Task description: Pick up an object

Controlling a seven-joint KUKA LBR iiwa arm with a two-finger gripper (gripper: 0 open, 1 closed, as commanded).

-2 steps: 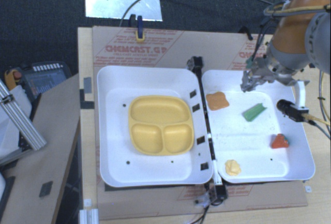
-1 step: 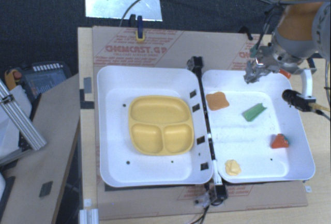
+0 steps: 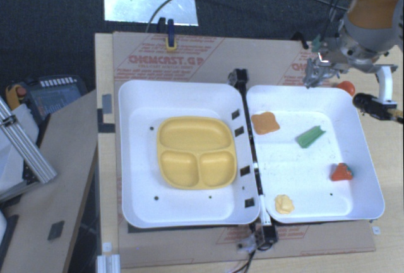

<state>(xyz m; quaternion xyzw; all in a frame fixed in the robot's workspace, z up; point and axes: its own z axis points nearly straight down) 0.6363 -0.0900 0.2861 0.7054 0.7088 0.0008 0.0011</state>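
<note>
The green piece (image 3: 310, 136) is lying in the right bin (image 3: 363, 133), long side slanting up to the right. Four toys are sitting there: green, orange (image 3: 265, 122), red (image 3: 341, 172), yellow (image 3: 284, 204). The gripper (image 3: 314, 78) is hanging over the bin's far rim.

Table (image 3: 208, 54): brown sheet with red printed lettering, set over dark carpet. Two shallow white bins lie directly on it, side by side and touching at a black-clipped seam: left bin (image 3: 136, 158), right bin (image 3: 366, 158). A yellow-and-blue clamp (image 3: 170, 35) grips the table's far edge.
</note>
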